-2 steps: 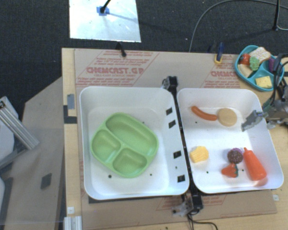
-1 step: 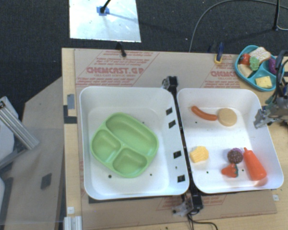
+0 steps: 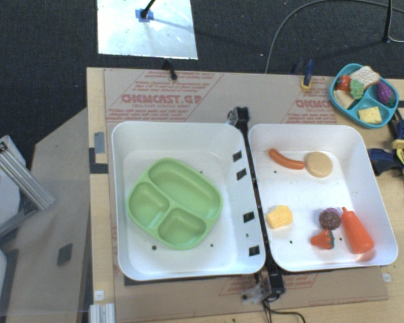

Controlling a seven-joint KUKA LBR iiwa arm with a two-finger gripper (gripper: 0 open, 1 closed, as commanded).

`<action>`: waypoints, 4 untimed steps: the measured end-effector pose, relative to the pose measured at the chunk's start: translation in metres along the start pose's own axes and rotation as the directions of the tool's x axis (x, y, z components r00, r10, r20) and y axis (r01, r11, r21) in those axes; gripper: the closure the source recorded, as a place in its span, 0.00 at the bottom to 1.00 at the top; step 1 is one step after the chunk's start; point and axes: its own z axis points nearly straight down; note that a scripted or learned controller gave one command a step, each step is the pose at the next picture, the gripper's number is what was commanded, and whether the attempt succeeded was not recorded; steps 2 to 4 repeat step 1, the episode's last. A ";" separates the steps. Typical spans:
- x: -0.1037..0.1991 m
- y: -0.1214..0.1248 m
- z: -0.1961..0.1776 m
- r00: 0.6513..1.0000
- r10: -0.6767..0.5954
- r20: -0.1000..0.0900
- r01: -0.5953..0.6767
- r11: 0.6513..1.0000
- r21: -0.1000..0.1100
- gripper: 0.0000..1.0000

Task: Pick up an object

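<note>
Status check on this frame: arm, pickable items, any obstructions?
Right white bin holds toy food: orange sausage, tan round bun, yellow corn piece, purple grape cluster, red strawberry, orange carrot. Green divided plate in left bin. Nothing covering them.

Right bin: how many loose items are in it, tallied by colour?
Orange or red: 3, the sausage, carrot and strawberry
Tan: 1, the round bun
Yellow: 1, the yellow piece
Purple: 1, the purple piece
Total: 6

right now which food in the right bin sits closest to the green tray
The yellow piece. It lies nearest the divider, by the green tray's bin; the sausage, cookie, carrot and others sit farther right.
</note>
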 end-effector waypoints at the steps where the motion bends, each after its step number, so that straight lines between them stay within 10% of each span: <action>1: -0.002 0.015 0.069 1.000 0.002 -0.008 -0.002 1.000 0.020 1.00; 4: -0.002 0.015 0.069 1.000 0.002 -0.008 -0.002 1.000 0.020 1.00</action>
